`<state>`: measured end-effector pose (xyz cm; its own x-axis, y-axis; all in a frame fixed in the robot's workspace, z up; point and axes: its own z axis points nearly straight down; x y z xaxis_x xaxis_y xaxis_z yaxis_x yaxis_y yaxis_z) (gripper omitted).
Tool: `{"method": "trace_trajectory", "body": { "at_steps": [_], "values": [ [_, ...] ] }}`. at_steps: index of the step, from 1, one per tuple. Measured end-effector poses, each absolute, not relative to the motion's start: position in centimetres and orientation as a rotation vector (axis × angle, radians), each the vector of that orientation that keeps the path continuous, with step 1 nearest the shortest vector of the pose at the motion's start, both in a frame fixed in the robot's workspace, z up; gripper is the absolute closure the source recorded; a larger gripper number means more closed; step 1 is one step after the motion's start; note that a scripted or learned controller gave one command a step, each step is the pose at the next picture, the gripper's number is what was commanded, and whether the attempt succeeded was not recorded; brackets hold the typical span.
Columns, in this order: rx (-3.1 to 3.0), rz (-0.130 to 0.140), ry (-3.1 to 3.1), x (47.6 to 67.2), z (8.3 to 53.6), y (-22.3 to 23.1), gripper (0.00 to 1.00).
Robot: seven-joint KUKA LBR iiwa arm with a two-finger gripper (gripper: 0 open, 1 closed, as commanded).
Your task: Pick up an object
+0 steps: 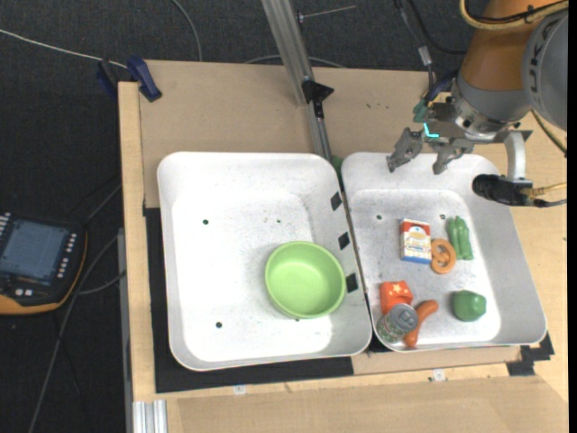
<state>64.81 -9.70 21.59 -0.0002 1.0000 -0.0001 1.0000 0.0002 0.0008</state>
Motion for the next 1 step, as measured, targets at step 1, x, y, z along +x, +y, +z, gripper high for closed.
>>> {"method": "trace_trajectory", "body": {
  "at_steps": [1],
  "values": [
    [2.221,0.001,2.221,64.81,21.58,-9.70,0.00]
  ]
}}
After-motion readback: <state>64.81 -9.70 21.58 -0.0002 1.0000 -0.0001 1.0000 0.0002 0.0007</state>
